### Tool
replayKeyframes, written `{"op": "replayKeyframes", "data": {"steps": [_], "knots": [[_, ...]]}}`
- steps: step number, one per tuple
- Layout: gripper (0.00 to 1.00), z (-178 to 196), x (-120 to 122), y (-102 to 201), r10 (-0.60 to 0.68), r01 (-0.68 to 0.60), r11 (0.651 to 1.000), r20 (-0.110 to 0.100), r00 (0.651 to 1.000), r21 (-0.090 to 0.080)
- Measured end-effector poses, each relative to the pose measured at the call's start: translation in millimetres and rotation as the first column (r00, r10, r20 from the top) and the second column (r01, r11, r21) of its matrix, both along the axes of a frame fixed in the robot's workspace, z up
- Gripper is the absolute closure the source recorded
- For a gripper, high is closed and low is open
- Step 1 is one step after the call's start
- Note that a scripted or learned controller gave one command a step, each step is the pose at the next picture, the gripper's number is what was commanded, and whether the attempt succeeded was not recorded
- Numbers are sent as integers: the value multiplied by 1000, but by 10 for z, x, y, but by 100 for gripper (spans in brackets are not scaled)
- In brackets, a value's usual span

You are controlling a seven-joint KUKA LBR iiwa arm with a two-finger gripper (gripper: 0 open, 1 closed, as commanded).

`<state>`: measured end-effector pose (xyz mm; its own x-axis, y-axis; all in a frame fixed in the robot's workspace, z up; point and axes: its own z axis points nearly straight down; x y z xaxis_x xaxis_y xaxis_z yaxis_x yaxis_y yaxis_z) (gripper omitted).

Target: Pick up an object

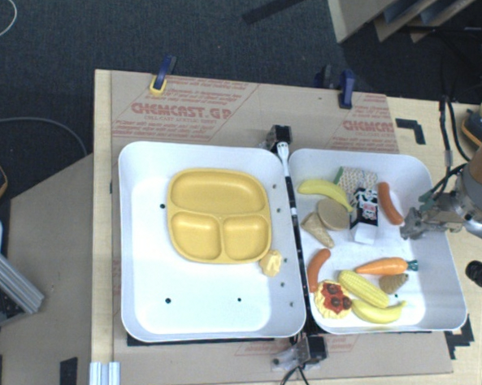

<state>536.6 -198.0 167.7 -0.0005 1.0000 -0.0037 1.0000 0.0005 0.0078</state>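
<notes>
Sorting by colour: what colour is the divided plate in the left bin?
Yellow, the divided plate, seen in the camera view.

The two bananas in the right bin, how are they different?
The upper banana lies near the bin's top left, beside a brown piece; the lower banana lies at the bottom, under a corn cob. The upper banana arches upward; the lower banana curves like a smile. The upper one lies uncovered; the lower one is partly hidden. Both are yellow toys in the right bin.

I see a yellow divided tray in the left bin, a pale yellow lump just beside its lower right corner. Blue and yellow clamps grip the board's far edge. Dark carpet lies beyond.
</notes>
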Motion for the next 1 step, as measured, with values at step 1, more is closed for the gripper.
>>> {"op": "replayKeyframes", "data": {"steps": [1], "knots": [[100,540,16,-6,1,-1,1000,0,1000,0]]}}
